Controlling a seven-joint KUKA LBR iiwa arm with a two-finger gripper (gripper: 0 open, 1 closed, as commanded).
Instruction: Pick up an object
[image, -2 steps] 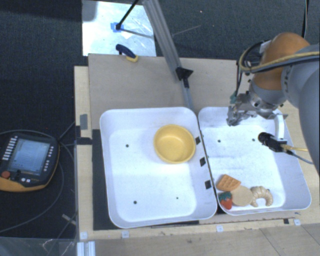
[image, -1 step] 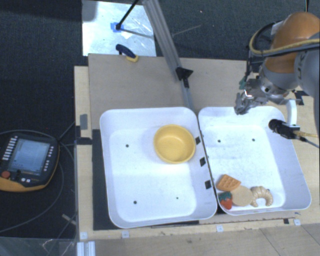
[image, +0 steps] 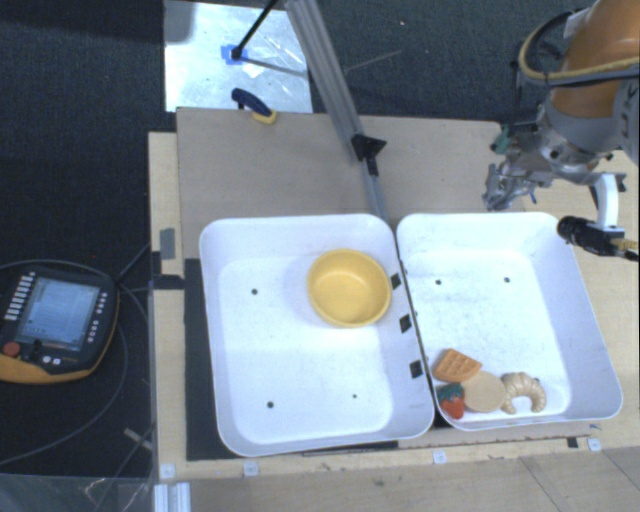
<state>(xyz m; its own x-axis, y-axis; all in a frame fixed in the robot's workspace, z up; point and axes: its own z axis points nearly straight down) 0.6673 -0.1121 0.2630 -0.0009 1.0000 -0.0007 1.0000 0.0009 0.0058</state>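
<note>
tan desk (image: 290, 165), two bins; my gripper (image: 505, 190) fingers' state unclear. i'd drop straight onto orange wedge (image: 457, 365) w/ fingers wide.

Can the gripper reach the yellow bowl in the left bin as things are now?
Probably yes. The yellow bowl sits alone and open from above in the left bin. The gripper is above the far edge of the right bin, and nothing stands between them.

We look down from 1 camera high above the bench (image: 300, 170), tilted a bit, seeing both white bins (image: 230, 400) whole.
</note>
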